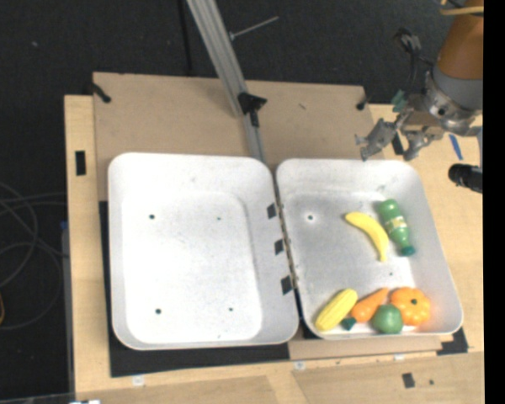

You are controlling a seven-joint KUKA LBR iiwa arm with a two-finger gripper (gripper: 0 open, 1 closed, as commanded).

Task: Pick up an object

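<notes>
Arm [459, 53] held above right bin's [421, 183] far rim | gripper [391, 141] fingers spread apart, nothing held | banana [369, 232] untouched

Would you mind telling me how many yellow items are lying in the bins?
2, both in the right bin: a banana near its middle, beside the green bottle, and a corn cob at the near edge, left of the carrot.

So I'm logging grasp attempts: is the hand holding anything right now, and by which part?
Nothing is held: the hand hangs above the right bin's far rim with nothing between its fingers.
</notes>
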